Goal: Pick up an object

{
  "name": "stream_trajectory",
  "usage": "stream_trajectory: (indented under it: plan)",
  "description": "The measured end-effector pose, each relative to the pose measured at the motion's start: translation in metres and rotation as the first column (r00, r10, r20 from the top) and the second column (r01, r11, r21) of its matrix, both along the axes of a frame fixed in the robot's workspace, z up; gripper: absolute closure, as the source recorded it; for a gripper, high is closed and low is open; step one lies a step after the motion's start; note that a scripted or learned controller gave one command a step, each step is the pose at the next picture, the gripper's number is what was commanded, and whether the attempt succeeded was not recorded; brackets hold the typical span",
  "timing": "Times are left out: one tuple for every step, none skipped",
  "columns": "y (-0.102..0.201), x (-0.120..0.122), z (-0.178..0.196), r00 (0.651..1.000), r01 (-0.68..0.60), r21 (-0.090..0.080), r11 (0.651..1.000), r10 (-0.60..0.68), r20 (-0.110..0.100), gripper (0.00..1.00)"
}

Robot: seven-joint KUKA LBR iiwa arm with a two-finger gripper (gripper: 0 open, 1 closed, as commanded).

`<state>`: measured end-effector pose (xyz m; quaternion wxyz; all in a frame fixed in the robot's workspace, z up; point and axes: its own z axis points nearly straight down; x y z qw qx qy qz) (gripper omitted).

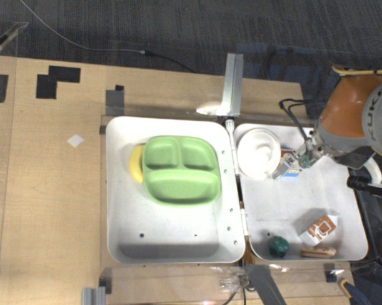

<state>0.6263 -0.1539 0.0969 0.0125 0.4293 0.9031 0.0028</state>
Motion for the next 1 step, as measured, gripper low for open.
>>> stream_trajectory:
  plan:
    - [-0.0220, -0.0717, 0.0667, 0.966, 0.257, 0.006, 0.966, -0.257, -0.018, 0.00]
